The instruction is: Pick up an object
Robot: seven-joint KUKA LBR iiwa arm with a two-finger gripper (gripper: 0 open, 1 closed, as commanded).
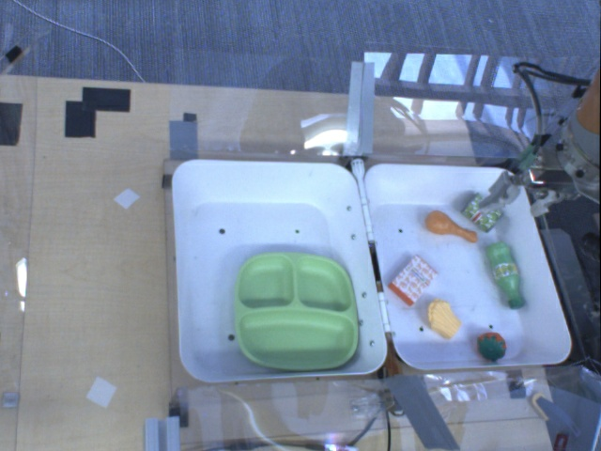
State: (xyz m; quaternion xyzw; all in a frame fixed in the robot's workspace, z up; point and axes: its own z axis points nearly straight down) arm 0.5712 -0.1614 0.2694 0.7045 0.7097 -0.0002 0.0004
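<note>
Touching the fingers (498, 194): green-white packet (482, 212).

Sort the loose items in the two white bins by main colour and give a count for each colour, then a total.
Green: 3: divided plate, toy bottle, small green and white pack
Orange: 1: drumstick-shaped toy
Yellow: 1: lumpy yellow toy
Red and white: 1: box
Green and red: 1: round toy
Total: 7

Desk (84, 280): pale wood, black tape marks (94, 109) at far left | metal post (361, 109) behind bins | white cable (84, 34) on grey carpet (282, 17)
</note>
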